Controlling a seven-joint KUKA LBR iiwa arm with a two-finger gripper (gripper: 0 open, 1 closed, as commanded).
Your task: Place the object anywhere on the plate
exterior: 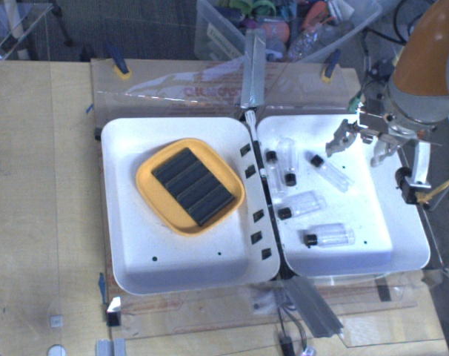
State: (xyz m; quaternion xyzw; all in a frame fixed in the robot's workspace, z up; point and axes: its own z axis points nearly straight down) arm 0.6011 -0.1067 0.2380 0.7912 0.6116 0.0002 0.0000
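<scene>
Spanning the wooden bench [39, 199], two white bins sit side by side: the left bin [128, 265] carries a yellow plate [152, 193] with a dark ridged block, the right bin [387, 243] several clear vials [330, 236]. Above the right bin's far edge, the gripper [361, 143] hangs spread open, grasping nothing.

Yellow plate [152, 186] with a dark ribbed insert is seated in the left bin; clear black-capped vials [328, 236] are scattered flat in the right bin.
</scene>
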